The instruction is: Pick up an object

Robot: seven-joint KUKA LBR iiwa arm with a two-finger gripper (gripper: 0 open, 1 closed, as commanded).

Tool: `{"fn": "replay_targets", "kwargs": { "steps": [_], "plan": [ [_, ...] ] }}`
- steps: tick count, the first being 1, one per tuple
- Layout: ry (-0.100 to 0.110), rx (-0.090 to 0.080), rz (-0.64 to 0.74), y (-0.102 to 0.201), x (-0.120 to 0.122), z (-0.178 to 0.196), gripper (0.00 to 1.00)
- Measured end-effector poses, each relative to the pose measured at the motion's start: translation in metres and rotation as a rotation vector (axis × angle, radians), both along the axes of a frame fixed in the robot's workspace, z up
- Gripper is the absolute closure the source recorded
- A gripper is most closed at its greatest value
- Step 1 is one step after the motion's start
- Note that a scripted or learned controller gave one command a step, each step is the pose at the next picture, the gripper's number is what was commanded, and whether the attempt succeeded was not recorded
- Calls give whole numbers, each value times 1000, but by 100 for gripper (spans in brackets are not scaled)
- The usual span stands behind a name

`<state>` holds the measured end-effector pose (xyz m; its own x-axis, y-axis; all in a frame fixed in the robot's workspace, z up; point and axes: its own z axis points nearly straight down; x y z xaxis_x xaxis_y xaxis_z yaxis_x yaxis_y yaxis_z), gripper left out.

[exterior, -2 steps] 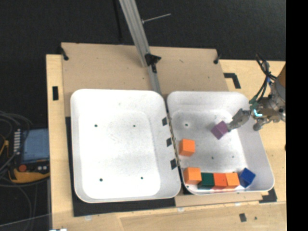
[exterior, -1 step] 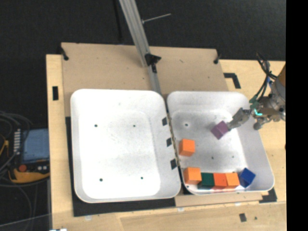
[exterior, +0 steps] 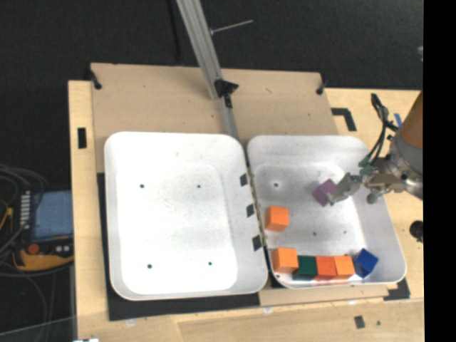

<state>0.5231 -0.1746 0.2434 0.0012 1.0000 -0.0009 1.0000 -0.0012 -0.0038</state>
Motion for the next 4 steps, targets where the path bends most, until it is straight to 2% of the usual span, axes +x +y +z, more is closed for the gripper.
{"fn": "replay_targets", "kwargs": {
  "steps": [1,2,3,4],
  "plan": [
    [0,0,0,1,-3,-43,0],
    [1,0,-2,6,0,-103,0],
    [-10,1,-9,6,2,-88,100],
    [-12,-1,2,6,-5,-30,100]
  ]
}}
